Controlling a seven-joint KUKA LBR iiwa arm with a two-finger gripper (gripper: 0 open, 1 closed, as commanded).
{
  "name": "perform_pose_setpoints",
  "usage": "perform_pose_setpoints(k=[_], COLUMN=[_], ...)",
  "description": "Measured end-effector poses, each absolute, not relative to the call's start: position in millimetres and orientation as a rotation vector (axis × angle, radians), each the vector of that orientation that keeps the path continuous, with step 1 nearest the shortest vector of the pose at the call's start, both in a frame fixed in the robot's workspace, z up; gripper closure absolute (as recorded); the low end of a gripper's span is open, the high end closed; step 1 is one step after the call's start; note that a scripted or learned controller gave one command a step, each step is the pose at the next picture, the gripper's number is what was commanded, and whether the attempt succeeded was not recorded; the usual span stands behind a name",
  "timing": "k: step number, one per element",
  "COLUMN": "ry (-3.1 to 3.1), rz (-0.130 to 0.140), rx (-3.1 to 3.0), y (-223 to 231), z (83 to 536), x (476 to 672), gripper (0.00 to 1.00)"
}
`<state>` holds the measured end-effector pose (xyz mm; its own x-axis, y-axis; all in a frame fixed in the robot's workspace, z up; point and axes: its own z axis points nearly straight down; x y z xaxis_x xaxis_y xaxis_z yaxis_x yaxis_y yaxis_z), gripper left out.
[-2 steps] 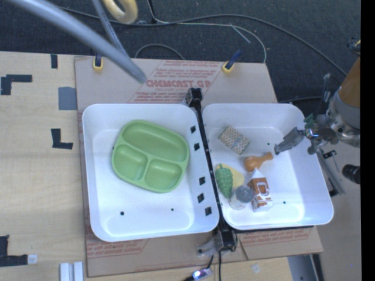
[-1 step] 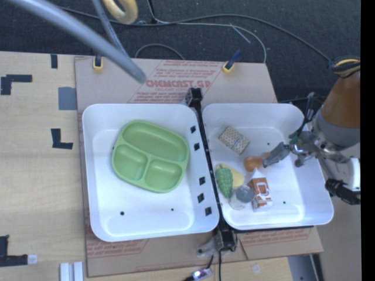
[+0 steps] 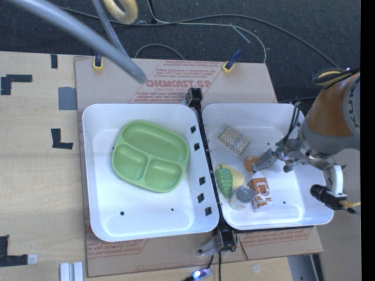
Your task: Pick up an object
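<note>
The right bin (image 3: 293, 215) holds several small objects: a patterned packet (image 3: 233, 139), an orange piece (image 3: 251, 164), a green and yellow toy (image 3: 225, 179), a grey round item (image 3: 242, 194) and an orange-and-white carton (image 3: 261, 193). My gripper (image 3: 265, 160) reaches in from the right, low over the bin, its tip just right of the orange piece. The left bin (image 3: 96, 174) holds a green divided plate (image 3: 150, 156).
A black divider (image 3: 202, 157) runs between the bins. Cardboard (image 3: 176, 81) lies under both bins. The arm's orange band (image 3: 331, 113) hangs over the right bin's far right side. A grey pole (image 3: 70, 22) crosses the upper left.
</note>
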<state>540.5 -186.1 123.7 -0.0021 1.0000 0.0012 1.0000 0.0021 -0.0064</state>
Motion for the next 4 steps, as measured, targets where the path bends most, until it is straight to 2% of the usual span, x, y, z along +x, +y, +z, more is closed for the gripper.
perform_pose_setpoints(k=[1,2,3,4], ry=[-2.224,-2.227,-2.224,-2.226], rz=[-0.006,-0.011,-0.001,-0.003], rx=[-2.224,-2.221,-2.221,-2.221], y=[-185,-184,-179,-171], z=[86,99,146,192], x=[543.0,544.5,537.3,538.9], gripper=[0.0,1.0,1.0,1.0])
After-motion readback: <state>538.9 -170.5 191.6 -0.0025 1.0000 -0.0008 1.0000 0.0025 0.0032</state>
